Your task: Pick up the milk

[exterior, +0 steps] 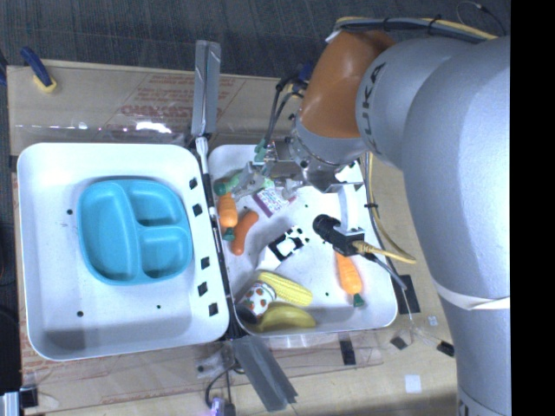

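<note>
The grey arm (451,172) comes in from the right and fills much of that side, its broad links stacked above and behind the end effector. Just behind the end effector sits the orange band (342,89), curving over the wrist, with thin cables running along its upper edge. The wrist is bent downward and to the left, so the end effector (264,180) hangs low at the arm's far left tip. Its metal parts are crowded together and partly blurred there.
</note>
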Robot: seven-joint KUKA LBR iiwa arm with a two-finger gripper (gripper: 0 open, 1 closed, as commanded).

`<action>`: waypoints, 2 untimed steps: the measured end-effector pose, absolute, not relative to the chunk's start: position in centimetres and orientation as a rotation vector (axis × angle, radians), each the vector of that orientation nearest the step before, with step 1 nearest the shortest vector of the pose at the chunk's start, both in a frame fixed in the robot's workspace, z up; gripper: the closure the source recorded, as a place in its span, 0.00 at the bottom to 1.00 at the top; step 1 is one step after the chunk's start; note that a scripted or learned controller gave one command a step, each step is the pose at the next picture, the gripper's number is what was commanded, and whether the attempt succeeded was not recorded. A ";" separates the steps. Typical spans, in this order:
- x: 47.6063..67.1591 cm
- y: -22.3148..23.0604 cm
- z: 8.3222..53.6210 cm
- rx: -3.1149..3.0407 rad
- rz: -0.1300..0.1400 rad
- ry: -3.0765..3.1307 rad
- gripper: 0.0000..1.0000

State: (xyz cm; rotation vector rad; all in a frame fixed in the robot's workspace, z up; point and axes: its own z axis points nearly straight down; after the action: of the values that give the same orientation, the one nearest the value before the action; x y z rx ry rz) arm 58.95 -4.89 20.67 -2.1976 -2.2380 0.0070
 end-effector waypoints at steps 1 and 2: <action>50.9 -9.7 17.5 -2.175 0.008 -2.257 0.00; 54.8 -13.1 11.3 -2.115 -0.019 -2.353 0.00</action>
State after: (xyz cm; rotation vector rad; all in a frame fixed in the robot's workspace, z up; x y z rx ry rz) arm 54.80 -13.08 11.34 -2.1152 -2.3526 -0.0187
